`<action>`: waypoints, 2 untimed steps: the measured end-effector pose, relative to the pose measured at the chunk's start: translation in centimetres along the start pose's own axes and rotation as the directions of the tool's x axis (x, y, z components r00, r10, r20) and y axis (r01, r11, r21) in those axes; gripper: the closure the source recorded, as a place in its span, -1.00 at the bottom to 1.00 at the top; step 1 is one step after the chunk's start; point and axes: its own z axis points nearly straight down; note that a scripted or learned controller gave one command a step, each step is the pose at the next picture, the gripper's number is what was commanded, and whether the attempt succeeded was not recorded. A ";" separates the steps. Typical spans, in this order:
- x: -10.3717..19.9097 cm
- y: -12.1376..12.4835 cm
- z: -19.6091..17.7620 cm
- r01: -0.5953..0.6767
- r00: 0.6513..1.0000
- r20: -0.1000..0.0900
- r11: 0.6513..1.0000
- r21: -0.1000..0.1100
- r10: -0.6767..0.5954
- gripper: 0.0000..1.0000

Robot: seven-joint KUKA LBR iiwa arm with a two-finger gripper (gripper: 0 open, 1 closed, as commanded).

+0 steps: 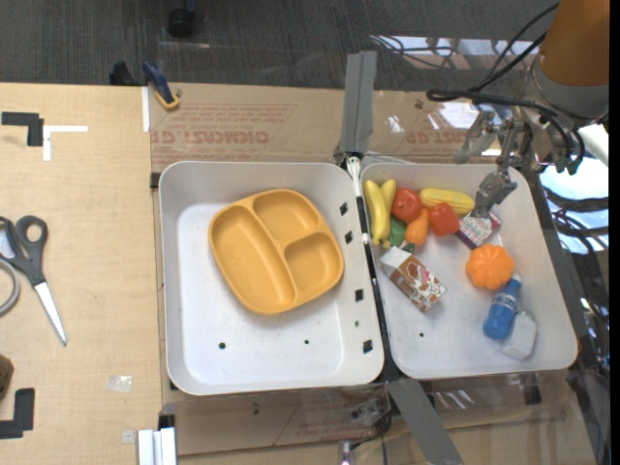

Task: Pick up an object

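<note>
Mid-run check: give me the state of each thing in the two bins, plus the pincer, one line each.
Pincer: low over the right bin, above a small red-and-white packet.
Red-and-white packet: lying flat under the pincer.
Divided orange plate: right way up in the left bin.
Banana: lying along the right bin's left wall.
Orange: resting loose.
Blue bottle: on its side.
Carton: lying flat.
</note>
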 end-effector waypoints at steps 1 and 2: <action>9.2 -7.8 10.0 -0.141 0.990 -0.001 0.990 0.000 0.141 -1.00; 12.9 -11.2 19.6 -0.236 0.972 0.001 0.972 0.000 0.236 -1.00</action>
